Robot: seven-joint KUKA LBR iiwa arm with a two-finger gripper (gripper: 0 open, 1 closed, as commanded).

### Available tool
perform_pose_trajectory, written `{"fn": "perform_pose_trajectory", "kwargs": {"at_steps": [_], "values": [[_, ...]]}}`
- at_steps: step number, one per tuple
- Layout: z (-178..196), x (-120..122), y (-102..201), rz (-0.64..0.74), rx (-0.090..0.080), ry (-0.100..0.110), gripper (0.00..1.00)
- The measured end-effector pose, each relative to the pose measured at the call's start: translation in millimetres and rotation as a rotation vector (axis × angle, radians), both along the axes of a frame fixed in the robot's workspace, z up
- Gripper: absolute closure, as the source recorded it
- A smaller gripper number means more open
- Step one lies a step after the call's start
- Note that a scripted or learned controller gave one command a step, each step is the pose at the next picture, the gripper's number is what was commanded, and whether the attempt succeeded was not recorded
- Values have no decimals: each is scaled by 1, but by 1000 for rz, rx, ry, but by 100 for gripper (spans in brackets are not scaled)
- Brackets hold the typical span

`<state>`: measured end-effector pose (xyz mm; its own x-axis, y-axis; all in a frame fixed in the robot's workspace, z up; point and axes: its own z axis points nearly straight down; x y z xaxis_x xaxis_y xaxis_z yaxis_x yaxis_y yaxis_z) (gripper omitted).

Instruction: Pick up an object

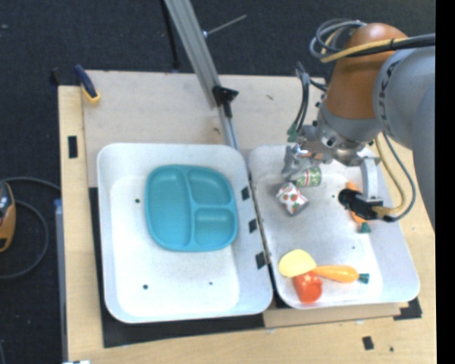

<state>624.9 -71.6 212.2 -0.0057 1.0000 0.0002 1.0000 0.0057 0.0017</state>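
Observation:
My gripper (293,165) hangs low over the far left part of the right bin (387,268). Just right of it lies a small can with a green and red label (309,177), close to or touching the gripper. A white block with red spots (292,199) sits right below the gripper. At the bin's near edge lie a yellow piece (296,262), a red pepper-like thing (309,288) and an orange carrot (337,274).
The left bin (121,279) holds a blue divided tray (191,207). A grey metal rail (197,51) slants down from the top to the gap between the bins. A small orange thing (362,223) lies partly hidden at the right bin's right side.

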Motion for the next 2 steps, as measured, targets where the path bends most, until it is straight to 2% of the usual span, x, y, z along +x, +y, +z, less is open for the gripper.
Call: {"fn": "perform_pose_trajectory", "kwargs": {"at_steps": [1,2], "values": [[18,-7,53,2,2,-2,100],[11,-13,109,2,1,1,100]]}}
